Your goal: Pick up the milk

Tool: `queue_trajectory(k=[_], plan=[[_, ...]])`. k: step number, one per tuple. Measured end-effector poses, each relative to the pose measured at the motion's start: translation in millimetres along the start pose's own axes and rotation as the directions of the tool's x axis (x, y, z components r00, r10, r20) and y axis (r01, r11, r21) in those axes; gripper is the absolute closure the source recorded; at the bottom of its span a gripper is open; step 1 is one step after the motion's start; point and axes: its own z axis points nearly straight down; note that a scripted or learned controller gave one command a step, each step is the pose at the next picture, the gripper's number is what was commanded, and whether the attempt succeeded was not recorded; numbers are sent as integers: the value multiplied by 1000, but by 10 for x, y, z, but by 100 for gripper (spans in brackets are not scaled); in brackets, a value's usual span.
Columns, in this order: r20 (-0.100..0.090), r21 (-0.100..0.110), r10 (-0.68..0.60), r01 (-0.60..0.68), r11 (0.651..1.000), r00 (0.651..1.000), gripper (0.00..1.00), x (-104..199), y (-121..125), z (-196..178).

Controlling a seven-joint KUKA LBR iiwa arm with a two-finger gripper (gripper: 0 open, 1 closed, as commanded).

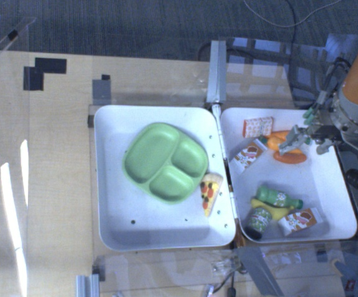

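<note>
1. Grey two-finger gripper (296,138) hovers at upper right of frame over an orange carrot toy (288,156); fingers spread, holding nothing.
2. Small white milk carton with red print (248,156) lies in the right white bin (346,218), just left of the gripper, untouched.
3. Nothing done yet: approach, grasp and lift all remain.

Green plate (165,161) in left bin (111,184); pizza slice (210,192) beside.
</note>
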Motion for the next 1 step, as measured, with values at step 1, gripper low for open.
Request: queue_trajectory(k=[1], plan=[[-1,1,-232,232,973,973,0,752,315,633]])
